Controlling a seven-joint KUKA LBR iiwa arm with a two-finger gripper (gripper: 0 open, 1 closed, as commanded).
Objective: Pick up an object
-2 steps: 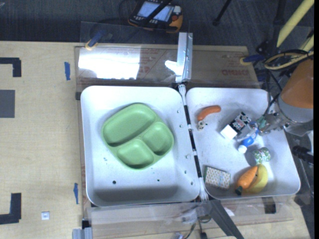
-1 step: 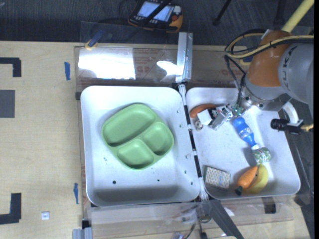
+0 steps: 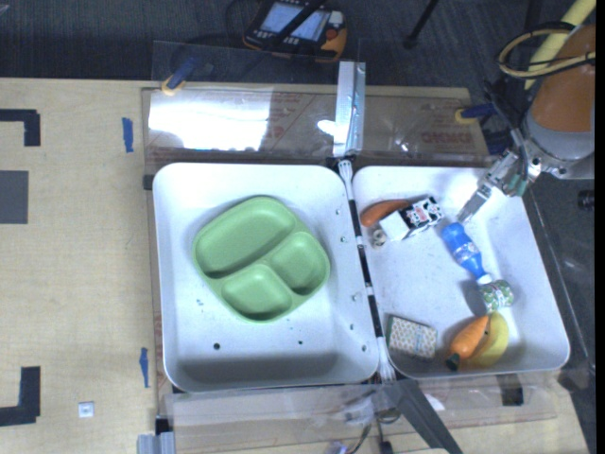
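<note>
**Arm hangs over the right bin, its load scattered below**

Nearest the camera, along the front wall of the right bin (image 3: 544, 353), a small speckled pad (image 3: 412, 336) lies flat beside the divider. Just to its right an orange carrot-shaped piece (image 3: 467, 340) leans against a yellow banana (image 3: 492, 339), the two touching in the front right corner. Just behind them sits a small greenish patterned ball (image 3: 497, 295), and touching it from behind is a blue bottle (image 3: 464, 248) lying on its side, tilted diagonally with its pale cap toward the ball.

Farther back, near the divider, an orange-brown elongated piece (image 3: 385, 210) lies next to a small black-and-white toy (image 3: 420, 215); whether they touch cannot be told. A tiny round item (image 3: 378, 238) rests just in front of them.

In the left bin (image 3: 175, 282) a green three-compartment tray (image 3: 262, 256) lies roughly centred, turned at a slant.

At the rear right, the gripper (image 3: 473, 203) points down and leftward above the back of the right bin, just behind the upper end of the blue bottle. Nothing is visibly caught in it, and whether it is released or clenched cannot be told at this size. Above it the grey wrist and orange band (image 3: 565, 102) rise toward the right edge.

Beyond the bins, a handheld screen device (image 3: 295, 25) lies on the dark floor.
</note>
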